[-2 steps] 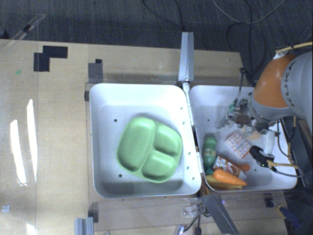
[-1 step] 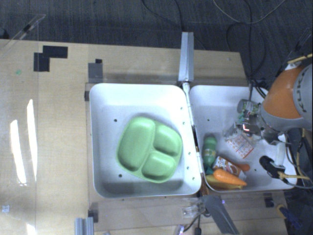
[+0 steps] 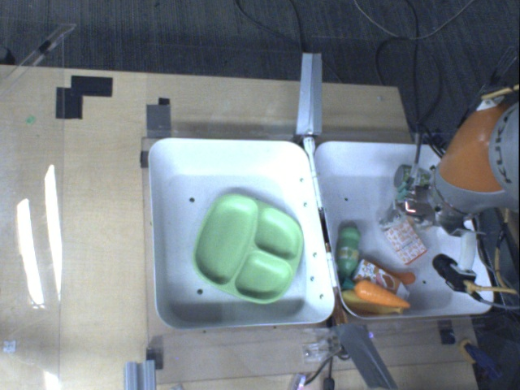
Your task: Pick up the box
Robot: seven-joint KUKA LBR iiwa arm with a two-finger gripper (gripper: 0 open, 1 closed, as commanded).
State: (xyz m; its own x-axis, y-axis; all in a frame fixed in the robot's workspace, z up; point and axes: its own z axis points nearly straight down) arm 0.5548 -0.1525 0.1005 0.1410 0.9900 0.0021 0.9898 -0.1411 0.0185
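Two white bins side by side: left bin (image 3: 162, 218) has a green divided tray (image 3: 248, 246). Right bin (image 3: 357, 169) has the box (image 3: 404, 240), patterned, lying flat mid-bin, just below the gripper (image 3: 412, 195). Can't tell the jaw state. Green bottle (image 3: 348, 250), carrot (image 3: 378, 293), banana (image 3: 370, 305) near-left corner.

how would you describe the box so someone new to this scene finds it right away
Start at the right bin, the one the grey and orange arm reaches into. The box lies flat on the bin floor near its middle, just below the gripper. It is the small flat white carton with red print, unlike the green bottle and the orange carrot to its lower left.
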